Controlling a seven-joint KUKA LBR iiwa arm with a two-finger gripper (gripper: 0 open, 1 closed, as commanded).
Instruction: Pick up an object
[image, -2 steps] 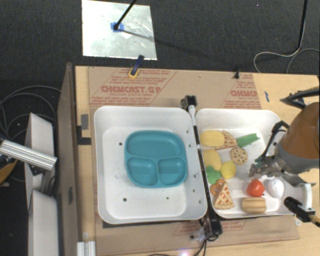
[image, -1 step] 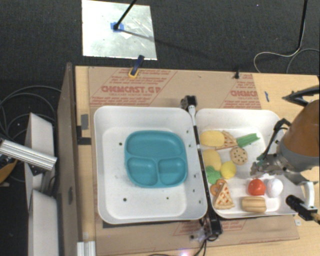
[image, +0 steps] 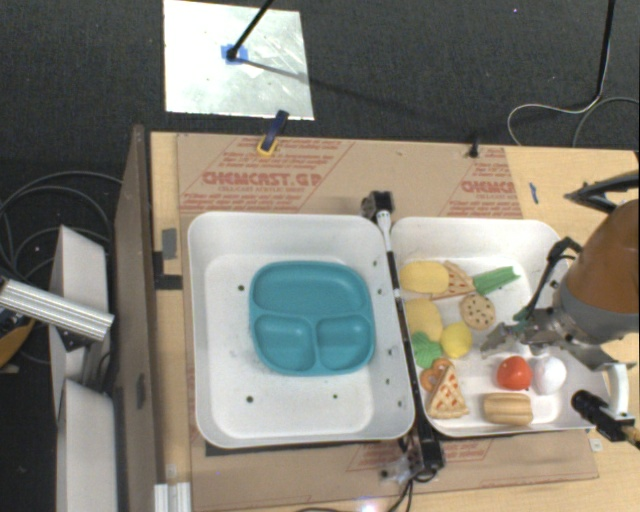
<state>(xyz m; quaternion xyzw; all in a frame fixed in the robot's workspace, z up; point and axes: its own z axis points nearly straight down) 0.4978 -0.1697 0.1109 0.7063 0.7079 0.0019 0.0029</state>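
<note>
Two white bins sit side by side on the bench, and your work is in the right bin, where all the toy food lies. The left bin holds a teal divided plate.

The gripper is low over the right bin, near its right side, just above the red tomato and the white egg. I cannot tell from this slanted view how the claw stands, because the metal parts are small and blurred, and nothing is seen pinched in it.

You should choose the tomato, I think: it is the nearest thing and has some free space on its left. Please centre the claw over it before you go down, because the egg touches it on the right and the bread roll lies just below. A round thing may slip sideways, so close slowly and lift straight. The cookie and the yellow lemon are close neighbours; do not push them.
</note>
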